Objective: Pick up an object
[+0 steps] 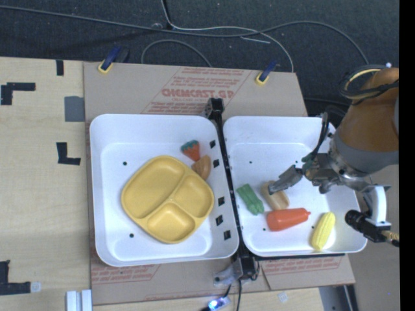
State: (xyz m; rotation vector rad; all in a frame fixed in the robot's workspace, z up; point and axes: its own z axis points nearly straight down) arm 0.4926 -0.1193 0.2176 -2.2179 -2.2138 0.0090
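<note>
My gripper [279,184] reaches from the right into the right bin [272,129], its tip low over the bin floor. Right under that tip lies a tan bread-like piece [278,201]; whether they touch I cannot tell. A green vegetable [249,199] lies just to the left of it. A red-orange carrot [287,219] lies in front of it, with a yellow corn cob [323,231] at the bin's front right. Nothing is lifted off the floor.
The left bin [107,173] holds a yellow divided plate [167,198], a small orange-and-green toy [190,149] and a tan piece [203,167] near the divider. A black clip strip [224,173] runs between the bins. The arm's grey and orange body [366,135] overhangs the right bin's right edge.
</note>
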